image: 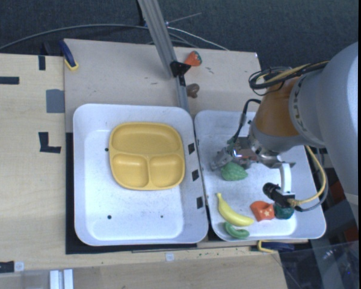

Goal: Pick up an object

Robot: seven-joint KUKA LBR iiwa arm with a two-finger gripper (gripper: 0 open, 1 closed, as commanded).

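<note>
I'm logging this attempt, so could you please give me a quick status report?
Gripper low in the right bin, beside the green object; nothing seen between its fingers. Banana and red object lie nearer the front. Yellow tray in the left bin.

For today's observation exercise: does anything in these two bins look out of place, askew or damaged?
Nothing stands out. The yellow tray lies flat in the left bin; the banana, red toy and green toy lie loose in the right bin.

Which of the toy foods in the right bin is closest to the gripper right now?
The round green piece, just below the gripper in the right bin. The banana, red piece and small green piece lie nearer the front edge.
</note>
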